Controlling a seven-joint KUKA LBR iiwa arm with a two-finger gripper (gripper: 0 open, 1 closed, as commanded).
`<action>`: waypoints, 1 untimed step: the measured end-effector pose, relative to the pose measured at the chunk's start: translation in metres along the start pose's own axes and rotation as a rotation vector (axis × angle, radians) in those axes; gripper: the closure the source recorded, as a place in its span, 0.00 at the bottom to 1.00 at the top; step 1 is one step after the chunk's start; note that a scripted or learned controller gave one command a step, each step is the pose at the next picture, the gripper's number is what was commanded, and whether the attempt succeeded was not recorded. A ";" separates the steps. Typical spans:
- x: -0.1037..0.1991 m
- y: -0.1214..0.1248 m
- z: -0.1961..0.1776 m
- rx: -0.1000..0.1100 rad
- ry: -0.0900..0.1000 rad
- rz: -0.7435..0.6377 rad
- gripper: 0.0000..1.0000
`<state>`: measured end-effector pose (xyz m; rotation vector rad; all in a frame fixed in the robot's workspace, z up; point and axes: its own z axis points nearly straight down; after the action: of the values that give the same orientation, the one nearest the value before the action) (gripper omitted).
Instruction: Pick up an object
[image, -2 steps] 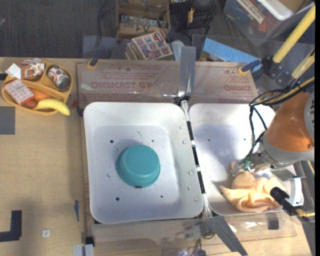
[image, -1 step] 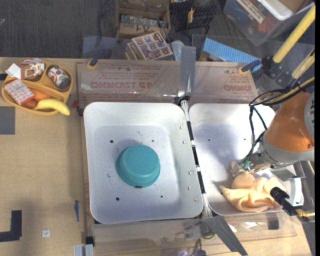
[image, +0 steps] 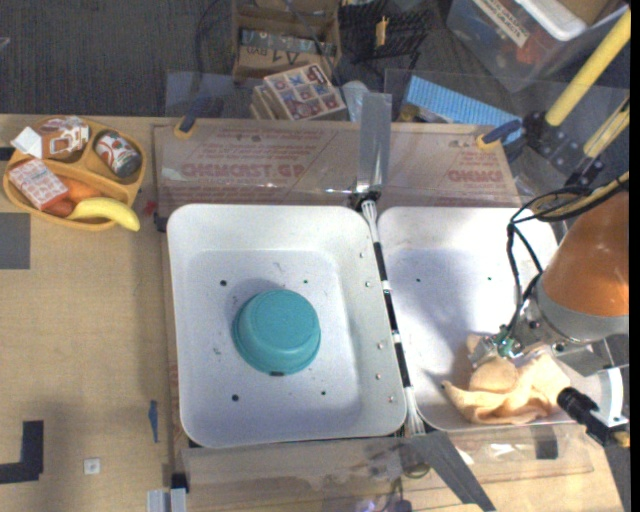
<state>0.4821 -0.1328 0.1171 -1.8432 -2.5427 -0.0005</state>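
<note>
A teal bowl (image: 278, 331) lies upside down in the middle of the left bin (image: 200, 250). A crumpled tan-yellow soft object (image: 505, 392) sits in the right bin (image: 440, 260), at its near right corner. My gripper (image: 497, 349) hangs at the end of the grey arm with the orange band (image: 598, 270), which comes in from the right. The gripper is low over the top left part of the tan object, touching or almost touching it. The wrist hides part of that object.
A black cable (image: 520, 250) loops over the right bin beside the arm. On the bench at far left stands a yellow tray (image: 60, 190) with a banana and toy food. Boxes and clutter sit behind the bins.
</note>
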 end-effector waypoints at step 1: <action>0.015 0.019 0.028 -0.007 -0.006 -0.044 0.00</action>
<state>0.4957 -0.1128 0.0894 -1.7921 -2.5891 -0.0039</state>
